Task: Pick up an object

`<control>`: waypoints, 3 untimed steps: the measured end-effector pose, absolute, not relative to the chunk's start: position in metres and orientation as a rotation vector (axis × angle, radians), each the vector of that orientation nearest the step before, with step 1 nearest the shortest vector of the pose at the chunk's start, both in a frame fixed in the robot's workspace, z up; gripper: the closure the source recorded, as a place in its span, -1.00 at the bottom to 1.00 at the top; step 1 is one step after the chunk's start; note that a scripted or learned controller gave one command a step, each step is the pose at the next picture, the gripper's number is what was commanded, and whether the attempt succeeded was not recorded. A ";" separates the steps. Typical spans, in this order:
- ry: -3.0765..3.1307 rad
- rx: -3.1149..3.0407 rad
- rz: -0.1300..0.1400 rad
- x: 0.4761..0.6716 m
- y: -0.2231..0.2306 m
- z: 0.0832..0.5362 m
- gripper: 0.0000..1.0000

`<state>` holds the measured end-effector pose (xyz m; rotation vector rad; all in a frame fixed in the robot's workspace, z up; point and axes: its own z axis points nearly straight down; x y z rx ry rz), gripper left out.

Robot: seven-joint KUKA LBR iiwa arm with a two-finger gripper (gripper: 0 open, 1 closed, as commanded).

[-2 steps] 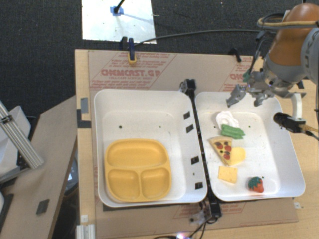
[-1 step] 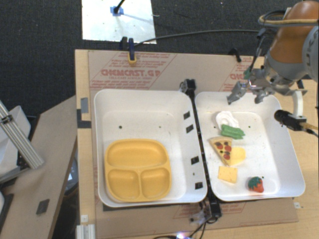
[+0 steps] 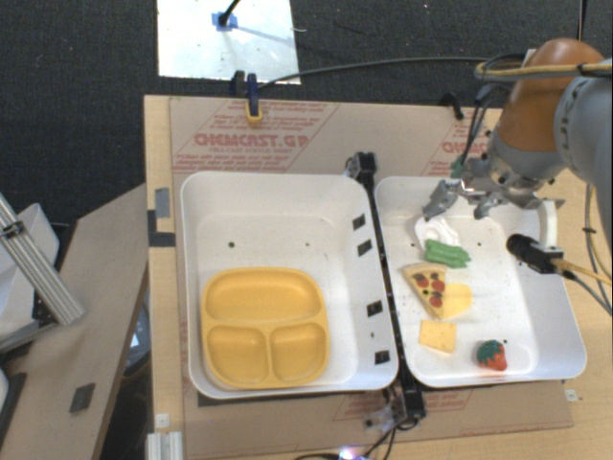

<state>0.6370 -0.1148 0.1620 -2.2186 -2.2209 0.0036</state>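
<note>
In the right bin, a shallow white plastic tray, lie several toy foods: a crumpled white piece near the top, a ribbed green piece just below and touching it, a pizza slice with red dots lying against a pale yellow wedge, a flat square yellow cheese slice beneath, and a red strawberry with green leaves well apart toward the lower right; the gripper hangs over the bin's upper part, just above the white piece, its two grey fingers spread apart with nothing between them; the left bin holds a smooth yellow divided plate with three compartments; both bins rest on a brown cardboard sheet printed in red letters, with dark carpet beyond.
</note>
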 end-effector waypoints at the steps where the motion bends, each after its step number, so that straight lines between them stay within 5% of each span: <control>1: -2.221 -2.220 0.002 0.634 -0.110 0.101 -1.00; 2: -2.222 -2.222 -0.001 0.635 -0.110 0.084 -1.00; 3: -2.227 -2.227 -0.008 0.637 -0.110 0.098 1.00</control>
